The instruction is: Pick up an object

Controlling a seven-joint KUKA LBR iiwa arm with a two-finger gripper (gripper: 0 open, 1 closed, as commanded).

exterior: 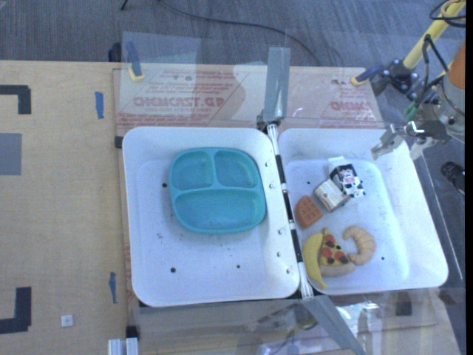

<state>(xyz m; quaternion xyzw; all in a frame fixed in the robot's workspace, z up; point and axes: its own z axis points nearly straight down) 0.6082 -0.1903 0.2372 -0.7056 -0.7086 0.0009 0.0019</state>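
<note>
Nearest the camera lie the two bins, then what they hold. Left bin (148,272) carries a teal divided plate (218,189) set toward its upper middle. Right bin (414,265) carries all the small toys, grouped in its left half.

Of these, the pizza slice (335,254) is biggest, low in the bin, with a banana (313,257) touching its left edge and a croissant (361,242) curled against its right. Above them sits a brown cookie (308,211), and above that a small box (329,194) touching a black-and-white cow (347,180).

The gripper (403,137) hangs at the right bin's upper right rim, above and to the right of every toy. Its fingers look spread apart with nothing between them, though they are small and partly blurred.

The cow and box are the nearest candidates: they lie down and to the left of the fingers, near but apart. The box's long axis runs slanted, lower left to upper right, so I judge the fingers would need to close across that line.
</note>
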